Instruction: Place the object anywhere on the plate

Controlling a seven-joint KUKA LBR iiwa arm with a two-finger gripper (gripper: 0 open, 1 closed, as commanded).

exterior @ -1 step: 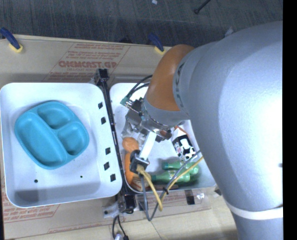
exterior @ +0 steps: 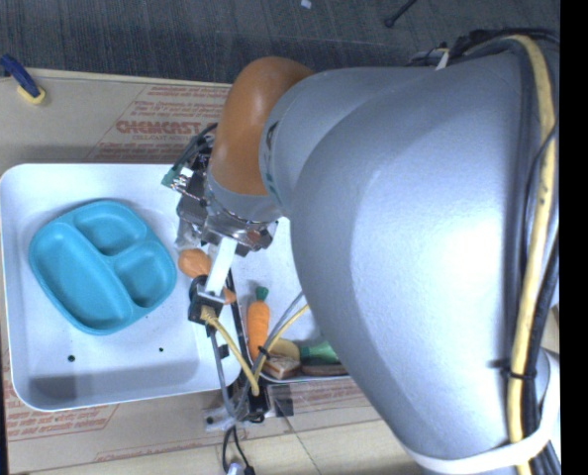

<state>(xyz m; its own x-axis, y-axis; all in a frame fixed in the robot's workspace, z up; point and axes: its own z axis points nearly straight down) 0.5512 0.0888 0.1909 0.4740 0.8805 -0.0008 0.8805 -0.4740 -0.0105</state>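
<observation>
Arm: the grey KUKA arm with its orange band (exterior: 252, 117) reaches in from the right and covers most of the right-hand bin; its bulk hides much of what lies there.

Jaws: the two-finger gripper (exterior: 215, 265) hangs below the orange band, over the dividing wall between the two bins. It is seen from above, wrapped in brackets and cables, and I cannot tell how the jaws are set or whether anything sits between them.

Plate: the light blue plastic plate with three compartments (exterior: 101, 263) lies in the left white bin (exterior: 37, 384), toward that bin's upper half, with nothing visible on it.

Task object: a small orange rounded object (exterior: 193, 262) shows just beside the gripper's left flank, at the dividing wall, close to the plate's right edge but not on it. Whether it touches the gripper cannot be made out.

Other things: an orange toy carrot with a green top (exterior: 258, 323) lies upright in the right bin, below the gripper. Near the bin's lower edge rest a brown and tan item and a green one (exterior: 319, 352), partly under the arm.

Counter: a brown cardboard sheet with red print (exterior: 126, 117) covers the counter behind the bins.
</observation>
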